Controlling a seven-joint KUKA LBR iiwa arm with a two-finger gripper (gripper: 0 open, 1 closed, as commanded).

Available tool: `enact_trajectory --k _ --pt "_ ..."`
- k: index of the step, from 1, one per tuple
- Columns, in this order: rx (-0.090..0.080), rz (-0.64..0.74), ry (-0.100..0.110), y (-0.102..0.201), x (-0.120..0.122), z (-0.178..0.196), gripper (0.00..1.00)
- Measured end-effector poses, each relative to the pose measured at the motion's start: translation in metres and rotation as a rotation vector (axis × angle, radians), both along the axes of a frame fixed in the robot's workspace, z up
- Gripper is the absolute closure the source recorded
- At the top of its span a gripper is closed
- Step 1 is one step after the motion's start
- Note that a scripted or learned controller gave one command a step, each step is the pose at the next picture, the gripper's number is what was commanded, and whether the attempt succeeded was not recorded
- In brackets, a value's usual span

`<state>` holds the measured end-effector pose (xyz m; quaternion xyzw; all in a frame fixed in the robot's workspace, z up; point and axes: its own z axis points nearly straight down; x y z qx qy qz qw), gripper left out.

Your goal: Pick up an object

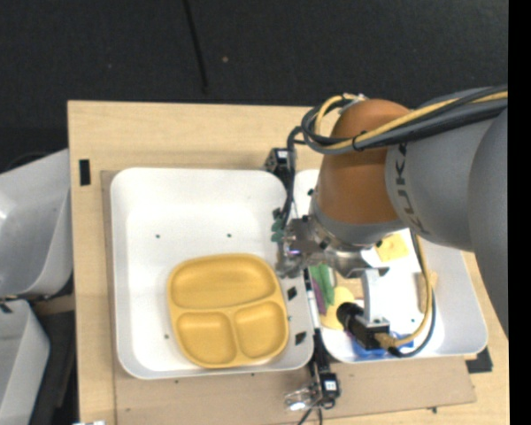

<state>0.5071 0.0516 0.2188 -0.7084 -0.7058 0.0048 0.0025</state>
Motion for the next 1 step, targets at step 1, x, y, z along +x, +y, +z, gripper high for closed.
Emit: enact_trajectory --k 1 --pt "0.006 0.011 -0.016 0.0708 -0.0174 0.0852 1.0"
